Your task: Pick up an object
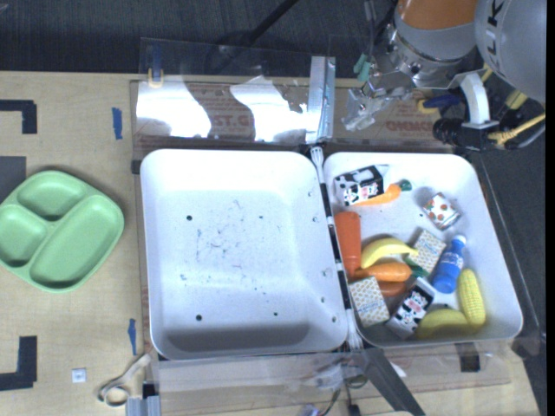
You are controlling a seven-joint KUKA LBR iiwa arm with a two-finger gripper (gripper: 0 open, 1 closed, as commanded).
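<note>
Up at the top right, the grey arm (pixel 512 16) with its orange band (pixel 442 3) hangs over the back edge of the bench, and its gripper (pixel 368 102) sits above the far rim of the right bin (pixel 499 232), clear of everything inside; nothing is between its tips, though whether it is parted or closed I cannot tell at this size. Inside that right bin lie the objects to pick from: a black-and-white cow-patterned carton (pixel 360 185) near the back left corner with a carrot (pixel 386 195) touching it, a small dotted cube (pixel 440 209) further right, an orange-red bottle (pixel 349 239) along the left wall, a banana (pixel 388 250) in the middle, a blue bottle (pixel 448 264) beside it, a corn cob (pixel 470 295) by the right wall, a lemon (pixel 444 321) at the front, and a second cow-patterned carton (pixel 411 308) just left of it. Next to it, the left bin (pixel 234 232) shows only faint scuffs on its floor. Well apart, on the wooden benchtop at the far left, rests a green divided plate (pixel 56 230).
</note>
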